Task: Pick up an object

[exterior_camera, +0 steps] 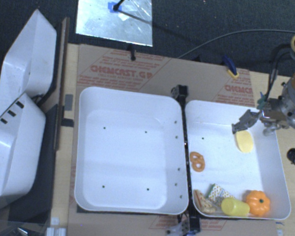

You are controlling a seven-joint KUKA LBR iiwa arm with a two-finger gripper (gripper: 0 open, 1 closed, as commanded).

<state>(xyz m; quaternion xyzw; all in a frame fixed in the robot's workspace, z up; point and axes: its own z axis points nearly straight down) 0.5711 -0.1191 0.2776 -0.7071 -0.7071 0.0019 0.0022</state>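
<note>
My gripper (255, 127) hangs over the upper right part of the right bin (216, 122), open, with its fingers spread left and right. A pale yellow oval piece (244, 142) lies on the bin floor just below the left finger (241, 124), and I see nothing between the fingers. Lower in the same bin are a small brown pretzel (197, 162), an orange pumpkin-like toy (257, 202), a yellow cylinder (234, 206) and a patterned packet (216, 193) beside a tan cracker-like piece (204, 202).
The left bin (133, 102) sits beside the right one, with a black divider clamp (181, 91) between them. A silver sheet (116, 10) lies beyond the bench. White housings (16, 110) stand at the far left. A yellow-blue clip (231, 69) lies on the cardboard.
</note>
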